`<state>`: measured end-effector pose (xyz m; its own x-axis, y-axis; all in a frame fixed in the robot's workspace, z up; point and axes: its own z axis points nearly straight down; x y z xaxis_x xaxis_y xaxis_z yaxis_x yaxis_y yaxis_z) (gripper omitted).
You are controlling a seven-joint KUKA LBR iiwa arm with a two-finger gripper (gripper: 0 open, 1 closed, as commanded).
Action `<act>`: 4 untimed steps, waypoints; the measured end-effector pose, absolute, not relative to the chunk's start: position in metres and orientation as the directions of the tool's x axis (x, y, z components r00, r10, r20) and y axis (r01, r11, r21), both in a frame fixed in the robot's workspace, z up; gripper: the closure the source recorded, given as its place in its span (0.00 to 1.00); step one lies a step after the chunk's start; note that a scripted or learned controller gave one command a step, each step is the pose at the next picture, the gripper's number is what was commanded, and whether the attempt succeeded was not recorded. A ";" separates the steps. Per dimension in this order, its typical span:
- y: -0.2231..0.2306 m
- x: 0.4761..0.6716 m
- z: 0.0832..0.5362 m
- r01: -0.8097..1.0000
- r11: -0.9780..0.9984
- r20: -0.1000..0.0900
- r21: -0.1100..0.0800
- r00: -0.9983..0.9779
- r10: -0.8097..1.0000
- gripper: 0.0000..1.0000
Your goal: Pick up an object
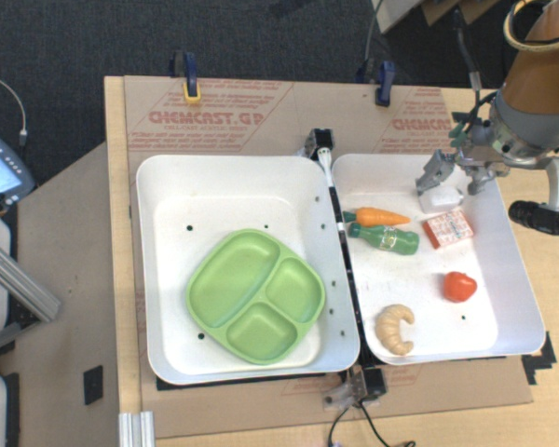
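1. Camera view: your gripper point(455, 181) hovered spread and empty over the right bin's point(512, 333) far end.
2. You'd next descend onto the red carton point(447, 228) just nearer.

two bins point(158, 250), one plate point(255, 295), five toy items: carrot point(382, 217), bottle point(385, 239), box point(446, 228), tomato point(459, 287), croissant point(396, 328)

carrot point(382, 217), bottle point(388, 239), box point(447, 228), tomato point(459, 287), croissant point(396, 328): right bin point(512, 329).
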<state>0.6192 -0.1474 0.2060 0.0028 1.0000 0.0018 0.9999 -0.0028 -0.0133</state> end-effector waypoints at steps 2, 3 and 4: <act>-0.144 0.622 0.150 1.000 0.000 0.002 -0.007 0.000 1.000 0.00; -0.139 0.631 0.095 1.000 0.001 0.001 0.005 -0.001 1.000 0.00; -0.141 0.637 0.094 1.000 0.000 -0.004 0.019 0.000 1.000 0.00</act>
